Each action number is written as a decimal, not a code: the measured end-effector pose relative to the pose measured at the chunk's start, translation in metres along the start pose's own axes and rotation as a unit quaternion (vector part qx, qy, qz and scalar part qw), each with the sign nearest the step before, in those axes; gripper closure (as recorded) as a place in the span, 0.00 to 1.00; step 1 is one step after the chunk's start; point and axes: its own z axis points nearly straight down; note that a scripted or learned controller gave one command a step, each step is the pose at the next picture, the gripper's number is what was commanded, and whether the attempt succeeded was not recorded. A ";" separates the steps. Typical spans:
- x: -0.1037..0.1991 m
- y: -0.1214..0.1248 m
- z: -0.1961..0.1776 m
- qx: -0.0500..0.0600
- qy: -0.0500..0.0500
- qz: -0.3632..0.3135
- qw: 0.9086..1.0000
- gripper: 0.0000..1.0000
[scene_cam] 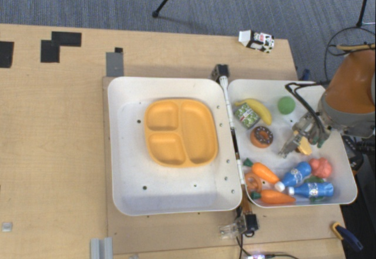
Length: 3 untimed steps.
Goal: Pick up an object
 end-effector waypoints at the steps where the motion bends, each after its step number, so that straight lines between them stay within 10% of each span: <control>1: -0.029 -0.001 0.001 0.000 0.001 -0.203 0.979 0.00; 2: -0.081 0.039 -0.052 0.000 0.000 -0.291 0.957 0.00; 3: -0.058 0.026 0.002 -0.001 0.001 -0.565 0.825 0.00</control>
